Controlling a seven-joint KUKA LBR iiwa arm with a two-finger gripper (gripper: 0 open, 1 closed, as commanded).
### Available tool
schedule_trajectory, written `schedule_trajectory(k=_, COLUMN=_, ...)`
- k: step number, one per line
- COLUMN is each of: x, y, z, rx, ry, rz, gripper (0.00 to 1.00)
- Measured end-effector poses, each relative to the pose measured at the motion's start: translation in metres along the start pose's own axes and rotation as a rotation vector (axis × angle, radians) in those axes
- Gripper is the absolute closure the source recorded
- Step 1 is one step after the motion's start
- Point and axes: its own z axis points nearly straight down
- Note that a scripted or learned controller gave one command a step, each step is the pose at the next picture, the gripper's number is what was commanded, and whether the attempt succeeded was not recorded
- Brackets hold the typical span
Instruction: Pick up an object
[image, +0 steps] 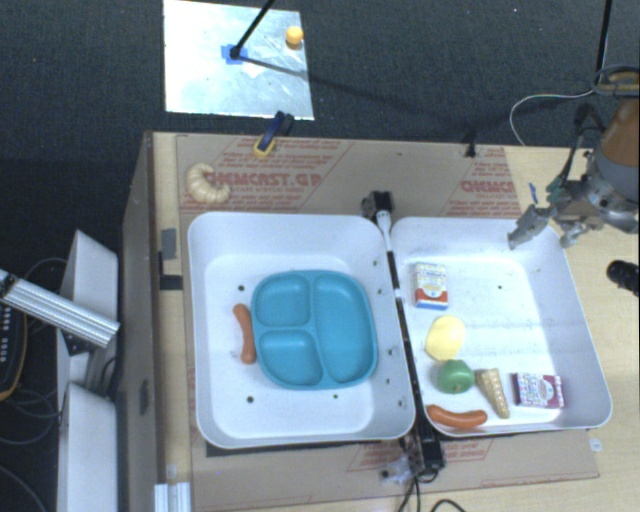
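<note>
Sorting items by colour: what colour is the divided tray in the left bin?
Light blue; the divided tray shows clearly in the camera view.

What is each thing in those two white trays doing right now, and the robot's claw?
gripper: fingers apart, holding nothing, above the right bin's far corner
blue plate: flat in the left bin
sausage: lying beside the plate
small box: lying flat in the right bin
lemon: resting against the green fruit
cone: on its side
second sausage: lying by the near wall
red packet: lying flat
</note>
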Motion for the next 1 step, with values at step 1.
schedule_trajectory(k=1, x=-0.0020, y=-0.0950, z=0.0830, rx=0.004, ry=0.001, rz=0.002, gripper=0.00)
